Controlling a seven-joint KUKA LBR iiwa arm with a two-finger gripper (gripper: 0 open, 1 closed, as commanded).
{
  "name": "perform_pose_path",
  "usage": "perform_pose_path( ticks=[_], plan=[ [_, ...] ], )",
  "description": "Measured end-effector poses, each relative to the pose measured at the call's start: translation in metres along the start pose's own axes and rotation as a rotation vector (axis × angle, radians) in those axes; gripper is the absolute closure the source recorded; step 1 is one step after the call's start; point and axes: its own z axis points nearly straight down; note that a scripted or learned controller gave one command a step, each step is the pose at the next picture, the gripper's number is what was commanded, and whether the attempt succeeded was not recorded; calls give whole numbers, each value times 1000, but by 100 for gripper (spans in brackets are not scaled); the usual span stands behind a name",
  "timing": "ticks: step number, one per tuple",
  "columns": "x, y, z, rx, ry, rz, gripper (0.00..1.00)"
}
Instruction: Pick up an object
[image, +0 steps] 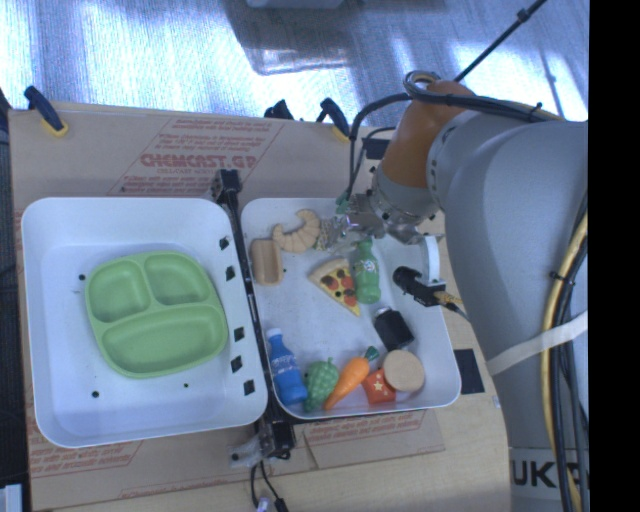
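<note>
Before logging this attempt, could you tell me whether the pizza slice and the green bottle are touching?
Touching. The camera view shows the green bottle lying against the pizza slice with its right edge meeting the bottle's side, no gap.

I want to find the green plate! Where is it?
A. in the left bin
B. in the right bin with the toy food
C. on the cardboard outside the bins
A: the green plate lies in the left bin, while the carrot, pizza slice and other toys are in the right bin.
</note>
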Motion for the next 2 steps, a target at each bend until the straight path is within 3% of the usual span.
perform_pose_path(
  ticks=[1,2],
  plan=[
    [0,0,0,1,0,-2,0],
    [1,0,-10,1,0,-7,100]
  ],
)
